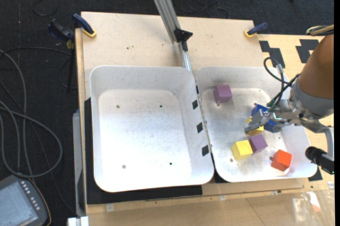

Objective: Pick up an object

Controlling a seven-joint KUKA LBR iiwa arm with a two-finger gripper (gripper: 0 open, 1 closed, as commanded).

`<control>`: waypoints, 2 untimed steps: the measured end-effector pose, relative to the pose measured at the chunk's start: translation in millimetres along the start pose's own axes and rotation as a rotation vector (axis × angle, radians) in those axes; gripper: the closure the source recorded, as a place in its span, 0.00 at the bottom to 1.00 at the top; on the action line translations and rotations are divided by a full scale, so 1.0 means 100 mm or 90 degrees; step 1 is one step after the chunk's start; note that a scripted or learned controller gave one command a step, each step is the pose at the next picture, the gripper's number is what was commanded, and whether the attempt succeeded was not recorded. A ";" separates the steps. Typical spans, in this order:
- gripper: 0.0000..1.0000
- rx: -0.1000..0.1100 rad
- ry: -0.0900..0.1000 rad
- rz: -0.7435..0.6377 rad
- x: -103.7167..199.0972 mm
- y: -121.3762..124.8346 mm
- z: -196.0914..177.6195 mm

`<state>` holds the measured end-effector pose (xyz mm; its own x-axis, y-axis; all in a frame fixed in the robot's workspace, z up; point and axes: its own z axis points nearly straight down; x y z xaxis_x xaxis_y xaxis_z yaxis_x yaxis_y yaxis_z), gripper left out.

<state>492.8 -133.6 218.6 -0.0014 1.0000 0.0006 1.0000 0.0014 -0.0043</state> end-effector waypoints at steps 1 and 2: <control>0.00 -0.003 0.000 0.001 0.00 0.01 -0.02; 0.00 0.002 0.001 0.002 0.05 -0.03 0.61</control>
